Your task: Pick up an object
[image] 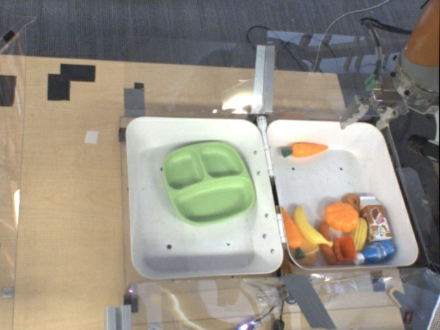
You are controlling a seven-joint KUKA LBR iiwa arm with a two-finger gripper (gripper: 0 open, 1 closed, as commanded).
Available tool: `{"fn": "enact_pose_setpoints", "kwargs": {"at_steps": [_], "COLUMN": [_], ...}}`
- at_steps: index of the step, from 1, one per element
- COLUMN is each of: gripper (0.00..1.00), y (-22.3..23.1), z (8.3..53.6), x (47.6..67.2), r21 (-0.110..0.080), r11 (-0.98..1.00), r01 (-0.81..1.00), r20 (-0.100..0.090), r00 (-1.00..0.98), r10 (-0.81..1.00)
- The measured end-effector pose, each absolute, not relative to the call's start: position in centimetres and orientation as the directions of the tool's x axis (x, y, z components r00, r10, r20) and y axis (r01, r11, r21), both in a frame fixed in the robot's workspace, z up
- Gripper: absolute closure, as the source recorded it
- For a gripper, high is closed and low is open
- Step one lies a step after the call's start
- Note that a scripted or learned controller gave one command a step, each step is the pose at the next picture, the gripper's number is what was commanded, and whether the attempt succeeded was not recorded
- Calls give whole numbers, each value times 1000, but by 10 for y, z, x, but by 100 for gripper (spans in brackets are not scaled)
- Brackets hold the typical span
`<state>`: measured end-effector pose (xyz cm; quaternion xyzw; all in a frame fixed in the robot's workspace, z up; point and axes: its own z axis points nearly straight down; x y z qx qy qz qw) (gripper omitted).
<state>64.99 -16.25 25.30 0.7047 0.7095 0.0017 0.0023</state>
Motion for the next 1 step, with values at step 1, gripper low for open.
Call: {"fn": "enact_pose_setpoints", "kwargs": {"at_steps": [1], "gripper": [100], "y": [-162], "z": [266], "x": [652], "r21": [12], "r11": [13], "r01": [1000], "r20": [-3], "r00": [-13], "r10": [1000]}}
